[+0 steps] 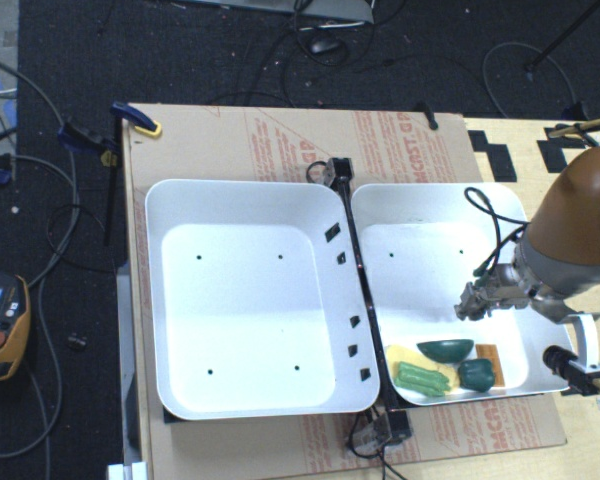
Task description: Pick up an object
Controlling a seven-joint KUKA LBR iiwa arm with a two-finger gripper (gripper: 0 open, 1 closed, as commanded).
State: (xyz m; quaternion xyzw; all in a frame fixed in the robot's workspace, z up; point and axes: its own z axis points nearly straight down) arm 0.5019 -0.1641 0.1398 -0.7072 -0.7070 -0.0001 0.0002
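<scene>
The arm (pixel 580 233) is running off the right edge of the frame, so just its orange band and grey wrist are showing. The gripper (pixel 472 306) is appearing as a small dark cluster, too small to tell how it stands. A dark green bowl-like object (pixel 446 349) is overlapping the yellow piece (pixel 408 354) behind it, and a teal object (pixel 476 374) is covering part of the orange block (pixel 488 354). A device (pixel 2 328) is being cropped at the left edge.

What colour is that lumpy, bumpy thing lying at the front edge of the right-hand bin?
Bright green: the lumpy green toy shows best in the camera view, lying in the right white bin.
</scene>
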